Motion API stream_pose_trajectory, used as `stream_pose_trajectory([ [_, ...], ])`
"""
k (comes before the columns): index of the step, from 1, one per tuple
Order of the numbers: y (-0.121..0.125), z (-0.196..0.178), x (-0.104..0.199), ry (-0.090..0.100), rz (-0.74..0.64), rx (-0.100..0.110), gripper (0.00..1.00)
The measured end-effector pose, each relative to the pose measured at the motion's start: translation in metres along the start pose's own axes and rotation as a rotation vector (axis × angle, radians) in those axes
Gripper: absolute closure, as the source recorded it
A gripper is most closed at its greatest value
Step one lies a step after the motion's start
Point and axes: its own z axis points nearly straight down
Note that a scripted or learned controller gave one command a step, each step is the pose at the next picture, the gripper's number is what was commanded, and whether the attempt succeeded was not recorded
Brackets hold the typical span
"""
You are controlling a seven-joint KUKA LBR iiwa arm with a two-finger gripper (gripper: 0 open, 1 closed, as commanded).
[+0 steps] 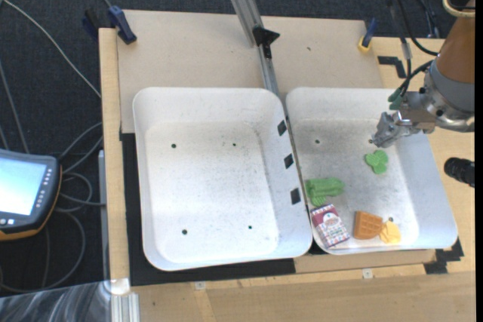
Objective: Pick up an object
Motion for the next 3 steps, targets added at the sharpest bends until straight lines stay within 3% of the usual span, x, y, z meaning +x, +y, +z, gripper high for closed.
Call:
stream_pose_trajectory([
  [3, -0.004, -0.003, 0.170, -0.001, 0.000, 0.002, 1.00],
])
